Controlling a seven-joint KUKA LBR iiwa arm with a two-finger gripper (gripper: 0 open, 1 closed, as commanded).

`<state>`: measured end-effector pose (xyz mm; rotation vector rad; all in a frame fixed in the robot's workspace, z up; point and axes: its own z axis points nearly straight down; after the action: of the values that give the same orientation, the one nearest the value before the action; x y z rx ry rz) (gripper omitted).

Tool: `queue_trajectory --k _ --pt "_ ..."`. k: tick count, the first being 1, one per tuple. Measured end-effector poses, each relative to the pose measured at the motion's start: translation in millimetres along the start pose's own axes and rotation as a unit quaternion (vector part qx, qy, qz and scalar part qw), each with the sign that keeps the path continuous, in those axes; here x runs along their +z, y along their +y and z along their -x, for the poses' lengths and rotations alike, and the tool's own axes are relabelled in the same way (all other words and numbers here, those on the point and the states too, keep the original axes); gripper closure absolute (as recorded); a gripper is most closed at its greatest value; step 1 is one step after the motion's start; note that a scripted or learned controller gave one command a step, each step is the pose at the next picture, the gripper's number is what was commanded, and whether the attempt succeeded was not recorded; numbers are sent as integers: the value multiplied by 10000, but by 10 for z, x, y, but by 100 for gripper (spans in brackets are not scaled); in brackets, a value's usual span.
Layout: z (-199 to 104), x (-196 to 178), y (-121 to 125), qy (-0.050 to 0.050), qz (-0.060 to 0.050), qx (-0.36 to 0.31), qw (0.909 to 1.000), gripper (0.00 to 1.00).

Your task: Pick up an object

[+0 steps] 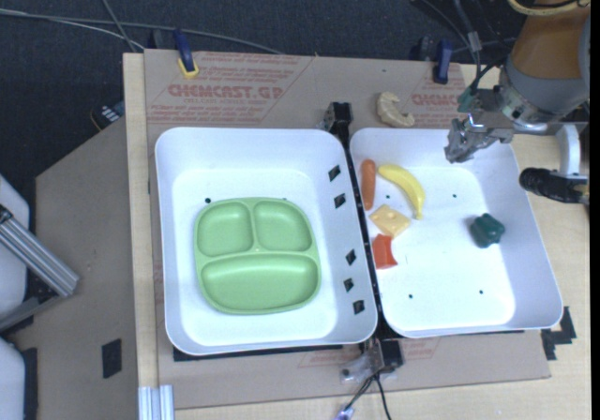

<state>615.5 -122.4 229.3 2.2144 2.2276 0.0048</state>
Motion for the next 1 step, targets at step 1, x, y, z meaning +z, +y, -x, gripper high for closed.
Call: queue_trajectory --k 1 --pt "-553 -99 22 -3 -2 3 10000 100"
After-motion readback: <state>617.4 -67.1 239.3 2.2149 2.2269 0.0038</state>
